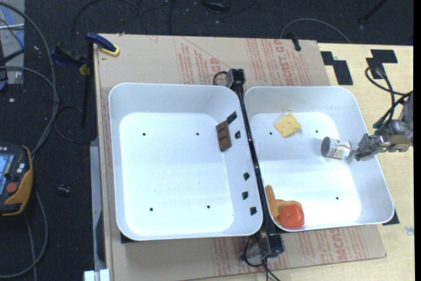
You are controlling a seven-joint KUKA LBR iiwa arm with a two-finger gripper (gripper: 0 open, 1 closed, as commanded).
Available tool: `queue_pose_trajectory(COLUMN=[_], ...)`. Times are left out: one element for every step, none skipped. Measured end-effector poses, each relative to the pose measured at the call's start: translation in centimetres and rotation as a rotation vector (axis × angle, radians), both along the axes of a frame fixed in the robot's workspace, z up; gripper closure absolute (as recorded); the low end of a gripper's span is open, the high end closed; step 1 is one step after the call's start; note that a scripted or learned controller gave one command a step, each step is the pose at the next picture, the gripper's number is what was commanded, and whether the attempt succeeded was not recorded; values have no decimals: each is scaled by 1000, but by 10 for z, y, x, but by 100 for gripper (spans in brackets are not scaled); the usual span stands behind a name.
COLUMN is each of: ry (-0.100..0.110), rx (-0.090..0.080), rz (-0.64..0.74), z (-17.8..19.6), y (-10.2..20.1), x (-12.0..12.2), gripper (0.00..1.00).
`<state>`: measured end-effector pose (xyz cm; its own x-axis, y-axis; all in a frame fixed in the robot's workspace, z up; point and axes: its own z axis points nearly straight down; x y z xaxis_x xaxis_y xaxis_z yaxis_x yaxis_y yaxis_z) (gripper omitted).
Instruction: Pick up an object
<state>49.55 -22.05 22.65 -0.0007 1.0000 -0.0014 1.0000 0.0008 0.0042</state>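
1. A small grey-and-white bottle [335, 148] lay on its side in the right bin [309, 97], near the right wall, long axis running left-right, its dark end pointing left.
2. The hand [364, 152] sat just right of the bottle; its grip could not be told.

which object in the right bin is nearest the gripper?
The small jar, lying just left of the gripper; the yellow piece and orange object sit farther off.
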Motion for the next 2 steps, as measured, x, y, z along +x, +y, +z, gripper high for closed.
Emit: queue_pose_trajectory(ry=[3,5], rx=[1,2], rz=[0,0], z=[21,11], y=[0,42], x=[0,15], gripper=[100,100])
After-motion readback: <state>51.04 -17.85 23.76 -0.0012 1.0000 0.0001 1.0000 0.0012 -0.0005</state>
